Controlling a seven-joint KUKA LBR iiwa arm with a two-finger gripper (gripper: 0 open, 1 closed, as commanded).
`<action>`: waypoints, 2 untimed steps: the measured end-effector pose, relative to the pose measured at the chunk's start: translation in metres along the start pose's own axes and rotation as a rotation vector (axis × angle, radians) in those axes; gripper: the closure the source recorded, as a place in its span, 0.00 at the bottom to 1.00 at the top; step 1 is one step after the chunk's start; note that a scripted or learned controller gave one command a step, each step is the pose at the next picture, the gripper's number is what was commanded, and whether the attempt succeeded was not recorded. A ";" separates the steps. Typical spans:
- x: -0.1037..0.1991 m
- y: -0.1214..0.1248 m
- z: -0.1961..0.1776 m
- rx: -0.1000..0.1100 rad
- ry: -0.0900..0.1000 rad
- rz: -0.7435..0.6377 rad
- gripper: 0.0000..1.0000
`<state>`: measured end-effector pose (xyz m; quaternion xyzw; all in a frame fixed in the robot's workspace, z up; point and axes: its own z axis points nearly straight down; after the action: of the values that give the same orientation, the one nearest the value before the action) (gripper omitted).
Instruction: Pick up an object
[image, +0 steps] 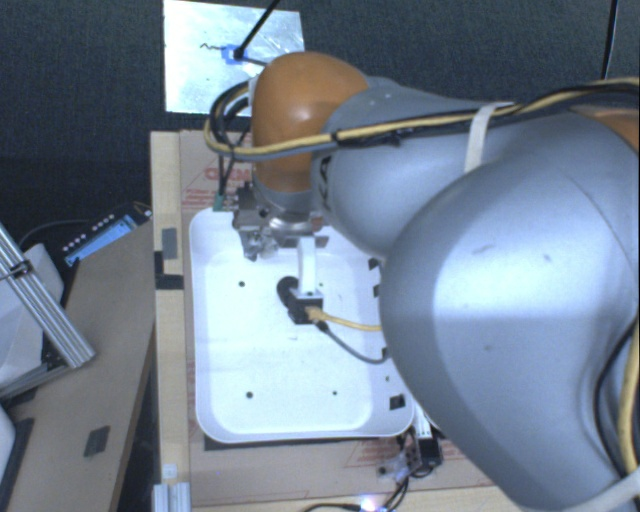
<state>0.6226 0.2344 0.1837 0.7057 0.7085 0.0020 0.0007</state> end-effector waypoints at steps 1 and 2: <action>0.000 0.048 0.018 -0.001 0.000 -0.001 1.00; -0.001 0.037 0.021 0.003 -0.001 0.001 1.00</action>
<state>0.6593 0.2339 0.1628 0.7060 0.7082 0.0003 0.0000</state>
